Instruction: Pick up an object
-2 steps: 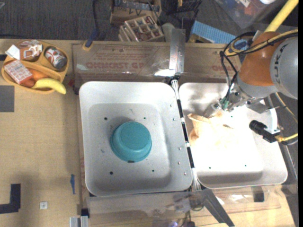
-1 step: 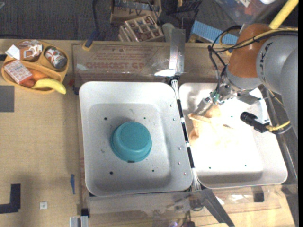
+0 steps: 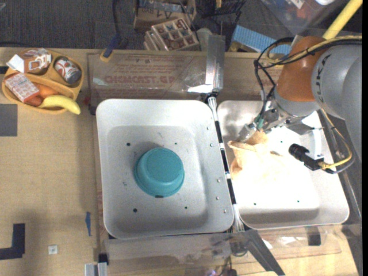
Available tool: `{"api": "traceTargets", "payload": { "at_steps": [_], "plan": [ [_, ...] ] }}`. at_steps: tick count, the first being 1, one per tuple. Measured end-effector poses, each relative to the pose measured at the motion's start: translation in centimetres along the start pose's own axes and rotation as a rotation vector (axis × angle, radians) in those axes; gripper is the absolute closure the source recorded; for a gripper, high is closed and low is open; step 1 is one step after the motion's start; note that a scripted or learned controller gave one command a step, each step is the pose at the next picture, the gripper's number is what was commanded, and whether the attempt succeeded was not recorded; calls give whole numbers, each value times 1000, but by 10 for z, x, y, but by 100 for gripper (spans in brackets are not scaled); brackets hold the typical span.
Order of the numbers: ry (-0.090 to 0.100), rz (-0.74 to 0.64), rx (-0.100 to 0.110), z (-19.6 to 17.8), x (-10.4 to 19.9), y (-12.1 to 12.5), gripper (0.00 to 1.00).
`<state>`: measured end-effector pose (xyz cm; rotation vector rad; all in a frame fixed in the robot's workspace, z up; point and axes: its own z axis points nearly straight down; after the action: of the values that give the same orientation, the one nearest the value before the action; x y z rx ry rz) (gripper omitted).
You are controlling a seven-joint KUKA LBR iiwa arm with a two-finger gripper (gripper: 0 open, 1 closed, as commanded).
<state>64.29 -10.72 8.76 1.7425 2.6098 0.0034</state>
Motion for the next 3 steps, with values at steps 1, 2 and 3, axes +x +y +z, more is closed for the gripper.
{"api": "traceTargets", "payload": {
  "at_steps": [1, 2, 3],
  "plan": [
    [-3, 2, -7, -13, -1, 2, 100],
    [-2, -194, -1, -113, -19, -30, 100],
    [-2, -194, -1, -113, -19, -30, 0]
  ]
}}
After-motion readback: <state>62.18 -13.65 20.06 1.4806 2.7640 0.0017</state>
